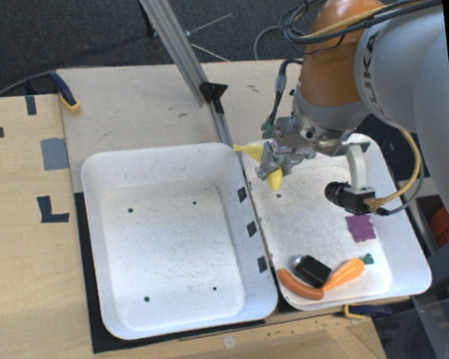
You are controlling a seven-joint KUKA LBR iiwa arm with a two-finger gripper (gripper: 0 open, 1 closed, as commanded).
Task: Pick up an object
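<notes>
End effector [276, 169] sat closed on a yellow object [274, 179] at the right bin's [408, 274] far-left corner, mid-pick; next it needed a clean lift.

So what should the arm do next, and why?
Probably lift straight up a little. The gripper sits at the upper left corner of the right bin, and a yellow object seems to be between its fingers, though I can't be sure it is gripped. A small rise would show whether it comes along, clear of the bin wall.
</notes>
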